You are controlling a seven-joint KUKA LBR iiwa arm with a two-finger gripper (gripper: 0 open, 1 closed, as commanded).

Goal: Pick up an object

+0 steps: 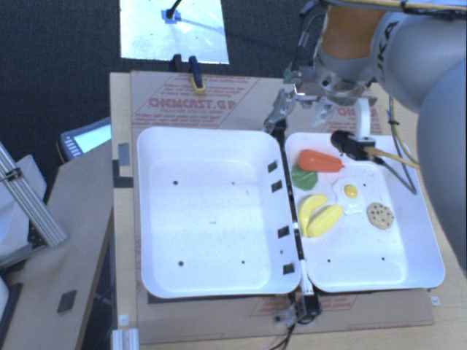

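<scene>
1. On your far left, a grey metal rail (29, 195) lies slanted on a side table (73, 224), with a tablet (84, 141) just beyond it.
2. The left bin (211, 210) sits on a board of brown cardboard (197, 100). At the far edge of that board you see a yellow and blue clamp (195, 75), and behind it a shiny square plate (174, 20).
3. A row of black clips (281, 188) joins the two bins along their shared edge.
4. The right bin (379, 261) carries the objects, all in its far half: a carrot (319, 161) with a green leaf piece (303, 177) touching it on the near side, a banana (319, 215) nearer you, a fried egg (350, 192) to the right of the carrot, and a cookie (379, 215) right of the banana.
5. The gripper (306, 111) hangs above the far rim where the bins meet, apart from every object. Its fingers stand spread, with nothing between them.
6. The grey arm (430, 42) enters from the far right.
</scene>
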